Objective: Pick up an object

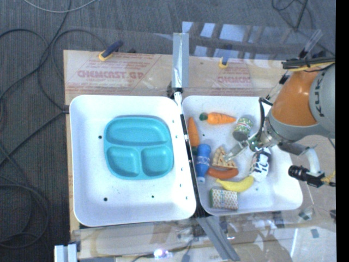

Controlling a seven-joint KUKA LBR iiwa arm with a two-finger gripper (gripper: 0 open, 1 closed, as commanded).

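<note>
The right bin [283, 195] holds several toy foods. A carrot [219, 118] lies at the back and a greenish can [243, 126] stands beside it. An orange piece [193, 132] and a blue bottle [202, 158] lie along the left wall. Toward the front are a waffle-like cracker [220, 156], a red sausage [222, 173], a banana [236, 184] and a patterned box [224, 198]. My gripper [240, 148] hangs low over the middle of this bin, just right of the cracker and below the can. A small white and blue item [262, 165] lies right of the gripper.
The left bin [87, 195] carries a blue divided tray [139, 147]. A raised wall [186, 146] separates the two bins. The grey arm with its orange band [294, 103] reaches in over the right bin's far right side. Bare bin floor shows at the front right.
</note>
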